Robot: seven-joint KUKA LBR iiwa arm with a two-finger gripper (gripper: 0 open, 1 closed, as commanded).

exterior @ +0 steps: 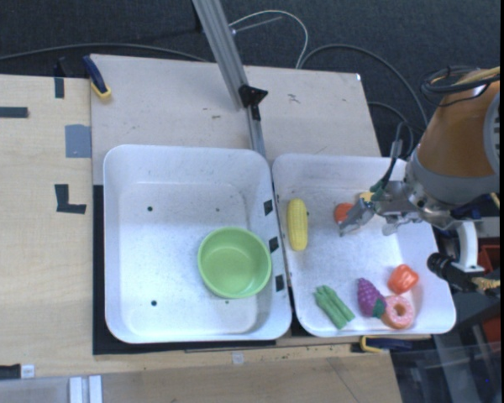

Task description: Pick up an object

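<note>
Hovering my two-finger gripper point(353, 222), grip unreadable, at the small orange-red toy point(345, 211); next I must descend.

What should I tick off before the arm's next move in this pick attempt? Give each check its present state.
1. Gripper is over the right bin: ok.
2. A target lies near it, the small orange-red object at its tip: ok.
3. Object seen between the fingers: cannot tell.
4. Corn lies apart from the gripper: ok.
5. Green bowl sits in the left bin, out of the way: ok.
</note>
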